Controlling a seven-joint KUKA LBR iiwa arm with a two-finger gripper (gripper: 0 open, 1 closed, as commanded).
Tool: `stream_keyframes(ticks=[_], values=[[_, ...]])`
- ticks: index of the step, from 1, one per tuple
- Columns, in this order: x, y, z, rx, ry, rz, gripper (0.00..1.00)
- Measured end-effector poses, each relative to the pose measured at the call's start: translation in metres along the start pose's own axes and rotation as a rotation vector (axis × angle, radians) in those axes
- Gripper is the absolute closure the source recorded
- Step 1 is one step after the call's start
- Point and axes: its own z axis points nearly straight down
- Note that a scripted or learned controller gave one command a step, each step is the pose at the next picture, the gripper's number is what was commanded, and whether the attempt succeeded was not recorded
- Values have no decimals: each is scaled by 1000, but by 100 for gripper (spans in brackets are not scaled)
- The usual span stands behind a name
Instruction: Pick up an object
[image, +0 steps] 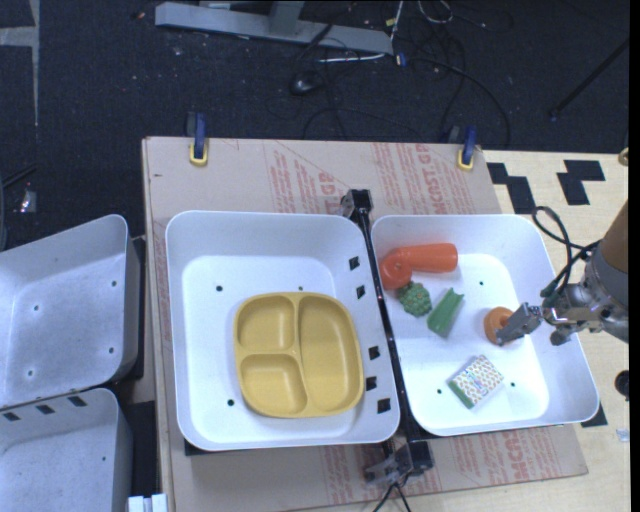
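Note:
The right bin (530, 245) holds a red-orange bottle-shaped toy (420, 262), a green broccoli piece (415, 297), a green wedge (444, 311), a small orange ball (494, 322) and a patterned box (477, 381). My gripper (535, 332) hovers low over the bin's right side, open, with nothing between its fingers. Its left finger (514, 327) sits right beside the orange ball, and I cannot tell if they touch.
The left bin (200, 250) carries a yellow divided plate (298, 353). A black divider (375, 300) runs between the bins. Spare white bins (60, 300) lie off the bench to the left. Cables hang by the arm (610, 270) at the right.

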Motion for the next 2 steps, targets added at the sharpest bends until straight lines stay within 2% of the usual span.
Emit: stream_keyframes(ticks=[1,2], values=[[1,3,-7,-13,-3,-5,0],[3,1,37,-10,-2,-2,0]])
